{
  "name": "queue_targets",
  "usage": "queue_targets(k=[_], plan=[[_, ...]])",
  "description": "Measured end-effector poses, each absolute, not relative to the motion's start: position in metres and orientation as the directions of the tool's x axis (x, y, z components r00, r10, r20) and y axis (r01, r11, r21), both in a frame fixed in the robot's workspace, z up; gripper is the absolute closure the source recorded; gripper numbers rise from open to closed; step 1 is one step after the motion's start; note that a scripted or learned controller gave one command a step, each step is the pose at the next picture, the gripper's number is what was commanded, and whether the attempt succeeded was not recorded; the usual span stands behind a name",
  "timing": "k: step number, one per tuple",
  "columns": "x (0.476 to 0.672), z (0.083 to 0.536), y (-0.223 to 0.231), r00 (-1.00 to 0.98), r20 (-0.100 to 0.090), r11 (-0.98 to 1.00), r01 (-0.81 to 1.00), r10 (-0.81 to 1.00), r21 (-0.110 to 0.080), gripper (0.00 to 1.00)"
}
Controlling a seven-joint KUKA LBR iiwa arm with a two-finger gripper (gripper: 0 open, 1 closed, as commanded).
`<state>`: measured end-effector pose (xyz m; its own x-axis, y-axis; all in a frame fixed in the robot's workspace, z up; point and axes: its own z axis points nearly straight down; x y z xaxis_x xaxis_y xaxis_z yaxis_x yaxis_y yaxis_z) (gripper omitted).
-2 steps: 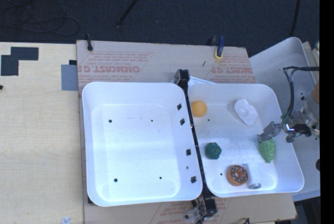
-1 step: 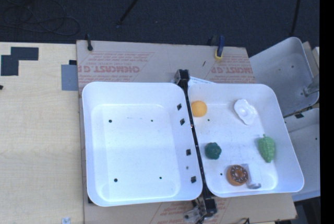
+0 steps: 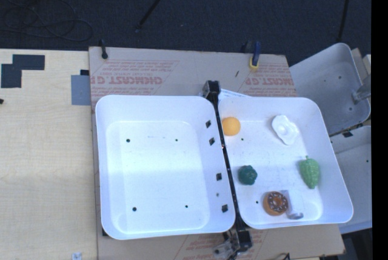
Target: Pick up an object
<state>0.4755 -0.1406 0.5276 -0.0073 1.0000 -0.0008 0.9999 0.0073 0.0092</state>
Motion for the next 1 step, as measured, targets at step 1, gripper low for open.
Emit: queue_targets(k=[1], plan=[[0.4765, 0.5386, -0.0781, -0.008, 0.001, 0.008, 1.000, 1.000, 0.000, 0.00]])
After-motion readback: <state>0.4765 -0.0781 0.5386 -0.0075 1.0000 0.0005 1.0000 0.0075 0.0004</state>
